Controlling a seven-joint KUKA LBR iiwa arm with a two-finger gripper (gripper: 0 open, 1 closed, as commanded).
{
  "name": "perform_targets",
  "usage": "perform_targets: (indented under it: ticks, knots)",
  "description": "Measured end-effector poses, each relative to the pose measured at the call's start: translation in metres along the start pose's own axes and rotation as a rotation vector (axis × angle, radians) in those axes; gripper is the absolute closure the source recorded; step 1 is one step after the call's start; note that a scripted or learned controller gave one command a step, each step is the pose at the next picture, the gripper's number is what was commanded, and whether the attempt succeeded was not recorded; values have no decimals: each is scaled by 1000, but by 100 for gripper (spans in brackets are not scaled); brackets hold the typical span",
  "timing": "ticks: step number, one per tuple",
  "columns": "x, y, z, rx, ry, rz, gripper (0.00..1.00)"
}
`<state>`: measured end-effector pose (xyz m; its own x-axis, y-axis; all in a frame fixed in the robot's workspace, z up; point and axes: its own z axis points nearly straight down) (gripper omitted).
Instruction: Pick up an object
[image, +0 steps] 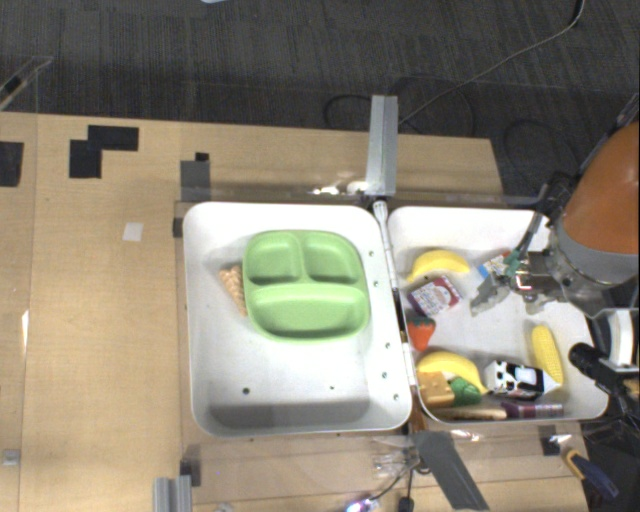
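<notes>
- Right bin (470, 218) is the landmark; the list runs from its near wall to its far wall.
- Against the near wall: a pen-like stick (528, 409), and above it a black-and-white cow toy (518, 379).
- In the near left corner: a yellow lemon (447, 364), with a green-and-red piece (464, 388) and a tan block (435, 385) touching it.
- Toward the right wall: a corn cob (546, 353), lying roughly along that wall.
- By the left wall, mid-bin: a small orange-red piece (422, 331), and just above it a dark red packet (436, 296); its label is too small to read.
- Toward the far wall: a banana (439, 264).
- Arm (605, 215) reaches in over the right wall, orange band uppermost; the gripper (493, 292) hangs mid-bin, right of the packet, fingers slightly spread, pinching nothing.
- Left of the landmark: the left bin (215, 300) holds a green divided plate (303, 283), with a tan waffle-like piece (233, 287) at the plate's left edge.
</notes>
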<state>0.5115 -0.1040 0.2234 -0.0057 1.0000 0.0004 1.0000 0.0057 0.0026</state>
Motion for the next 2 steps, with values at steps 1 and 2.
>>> perform_targets:
  ticks: [1,2]
  knots:
    - [0,113,57,-1,0,74,0]
    - [-9,122,134,-9,-1,-71,0]
